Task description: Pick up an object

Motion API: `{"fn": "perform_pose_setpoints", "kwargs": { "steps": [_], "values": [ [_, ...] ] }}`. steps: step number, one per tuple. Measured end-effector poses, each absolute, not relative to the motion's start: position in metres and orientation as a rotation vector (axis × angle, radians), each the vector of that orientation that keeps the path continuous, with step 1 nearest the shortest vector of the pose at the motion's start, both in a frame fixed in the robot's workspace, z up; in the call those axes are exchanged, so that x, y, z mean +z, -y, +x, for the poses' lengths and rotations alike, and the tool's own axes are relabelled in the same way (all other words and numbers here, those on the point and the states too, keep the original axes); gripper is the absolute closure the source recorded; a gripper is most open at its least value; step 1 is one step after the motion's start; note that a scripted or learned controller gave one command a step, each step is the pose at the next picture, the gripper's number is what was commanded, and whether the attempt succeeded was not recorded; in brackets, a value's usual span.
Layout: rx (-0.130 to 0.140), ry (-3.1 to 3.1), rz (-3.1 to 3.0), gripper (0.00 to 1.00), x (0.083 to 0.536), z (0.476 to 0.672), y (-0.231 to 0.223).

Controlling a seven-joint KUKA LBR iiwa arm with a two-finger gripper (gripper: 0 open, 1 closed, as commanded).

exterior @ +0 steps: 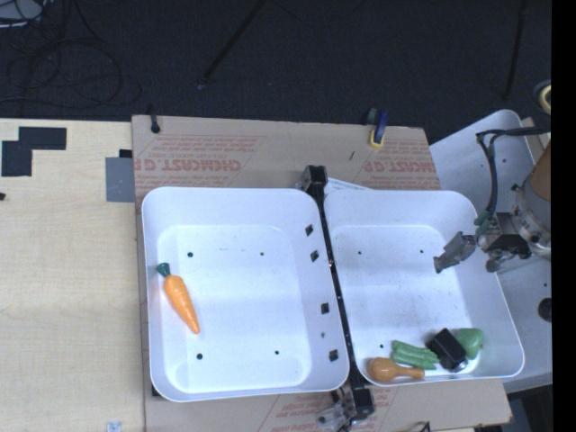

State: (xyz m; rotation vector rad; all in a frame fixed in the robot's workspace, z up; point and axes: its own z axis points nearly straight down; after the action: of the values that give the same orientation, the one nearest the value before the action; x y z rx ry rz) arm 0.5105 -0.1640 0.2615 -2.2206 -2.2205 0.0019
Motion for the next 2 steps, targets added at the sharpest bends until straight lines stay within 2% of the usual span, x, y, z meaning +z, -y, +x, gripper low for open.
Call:
{"fn": "perform_pose_setpoints", "kwargs": {
  "steps": [1, 2],
  "values": [
    [-0.009, 2.232, -2.223, 0.00, 0.367, 0.537, 0.145],
    [-0.012, 2.236, -2.230, 0.00, 0.528, 0.574, 0.150]
  ]
}}
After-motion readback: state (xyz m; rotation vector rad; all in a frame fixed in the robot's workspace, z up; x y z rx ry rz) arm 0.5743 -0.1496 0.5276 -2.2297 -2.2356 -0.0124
